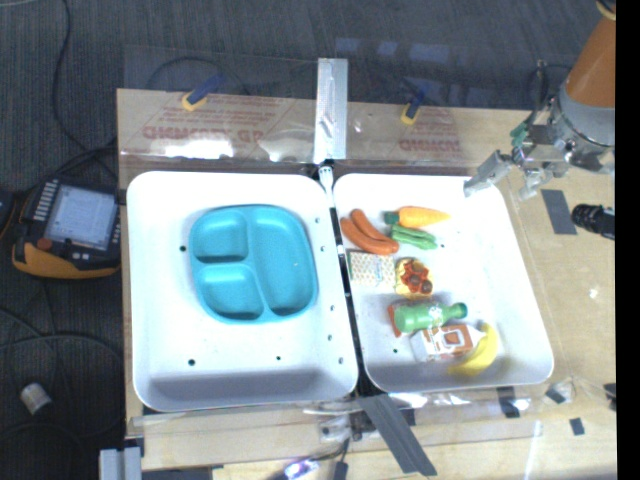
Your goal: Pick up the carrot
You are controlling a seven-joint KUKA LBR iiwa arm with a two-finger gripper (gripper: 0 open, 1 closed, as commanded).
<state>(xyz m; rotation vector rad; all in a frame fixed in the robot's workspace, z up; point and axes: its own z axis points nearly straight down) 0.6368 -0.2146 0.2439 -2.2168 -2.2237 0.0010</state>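
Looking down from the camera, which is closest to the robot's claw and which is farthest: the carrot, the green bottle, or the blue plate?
Measured from the gripper, at the right bin's far right corner:
1. The carrot, at the far end of the right bin, just left of the gripper.
2. The green bottle, lower down in the middle of the same bin.
3. The blue plate, across in the left bin.

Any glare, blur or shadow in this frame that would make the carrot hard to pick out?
Camera view: lighting is even and soft; the carrot reads clearly as orange against the white right bin, with only faint shadows. Glare sits on the clear sheet behind the bins, away from the food. The gripper is somewhat soft and small, so its fingers are hard to resolve. Slight overall softness, no obvious distortion.
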